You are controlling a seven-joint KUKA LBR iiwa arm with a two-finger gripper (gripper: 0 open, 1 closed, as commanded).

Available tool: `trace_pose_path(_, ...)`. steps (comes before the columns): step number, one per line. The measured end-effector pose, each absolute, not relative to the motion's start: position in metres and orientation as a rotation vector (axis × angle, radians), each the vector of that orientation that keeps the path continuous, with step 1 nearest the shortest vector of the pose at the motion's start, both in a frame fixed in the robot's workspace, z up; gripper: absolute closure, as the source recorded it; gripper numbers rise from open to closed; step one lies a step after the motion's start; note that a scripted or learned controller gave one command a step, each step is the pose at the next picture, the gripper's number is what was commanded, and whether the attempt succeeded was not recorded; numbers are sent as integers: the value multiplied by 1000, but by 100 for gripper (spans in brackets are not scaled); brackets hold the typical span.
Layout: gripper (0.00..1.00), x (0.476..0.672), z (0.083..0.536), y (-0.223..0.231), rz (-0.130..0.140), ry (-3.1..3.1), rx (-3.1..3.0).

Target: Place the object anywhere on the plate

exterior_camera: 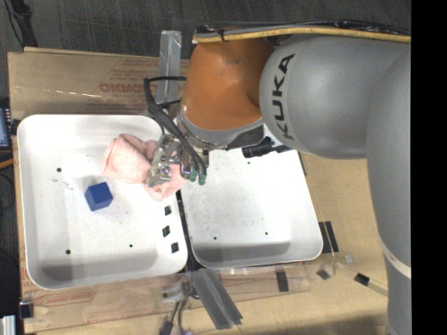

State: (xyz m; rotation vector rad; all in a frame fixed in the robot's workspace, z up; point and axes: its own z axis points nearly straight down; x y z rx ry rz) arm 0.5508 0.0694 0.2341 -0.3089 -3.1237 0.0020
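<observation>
A small blue cube (pixel 99 195) lies on the floor of the left bin (pixel 42 264), left of its middle. A pink, soft-looking crumpled thing (pixel 127 159) lies in that bin's upper right part, up and to the right of the cube. My gripper (pixel 166 167) hangs over the right end of the pink thing, close to the wall between the two bins. The gripper's body hides that end of the pink thing, and I cannot tell whether it touches it. The cube lies apart from the gripper, well to its left.
The right bin (pixel 279 215) lies under the big grey and orange arm (pixel 279 89), which covers its upper part. A cable loop (pixel 155 96) hangs beside the wrist. Brown cardboard (pixel 70 75) lies behind the bins.
</observation>
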Motion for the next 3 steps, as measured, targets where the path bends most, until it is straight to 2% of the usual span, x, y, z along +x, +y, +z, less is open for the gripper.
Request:
trace_pose_path(1,100,538,230,113,1,-3139,5)
trace_pose_path(2,100,510,230,157,3,-3138,10)
trace_pose_path(3,0,511,231,157,2,-3139,9)
